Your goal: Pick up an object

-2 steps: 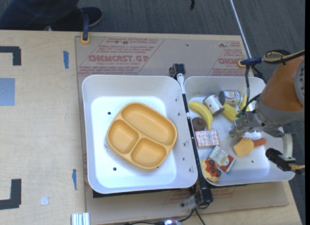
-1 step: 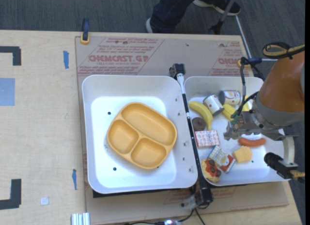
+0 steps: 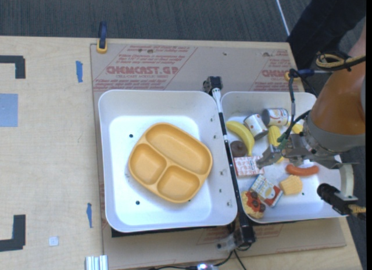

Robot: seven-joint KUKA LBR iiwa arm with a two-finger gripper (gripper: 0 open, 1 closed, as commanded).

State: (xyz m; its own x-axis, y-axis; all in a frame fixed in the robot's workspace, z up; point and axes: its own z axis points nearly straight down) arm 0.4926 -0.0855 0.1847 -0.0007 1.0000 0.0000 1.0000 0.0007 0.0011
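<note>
Cardboard (image 3: 174, 60) under bins: red print, unreadable | tool (image 3: 273, 157) over right bin (image 3: 314, 208): state unclear

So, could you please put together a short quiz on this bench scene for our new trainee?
1. True or false: the yellow divided plate lies in the left bin.
2. Which lies closest to the banana? A) small can B) orange sausage C) blue clamp
3. Fill in: the plate has ___ compartments.

Key: 1 true. 2 A. 3 three.
</note>
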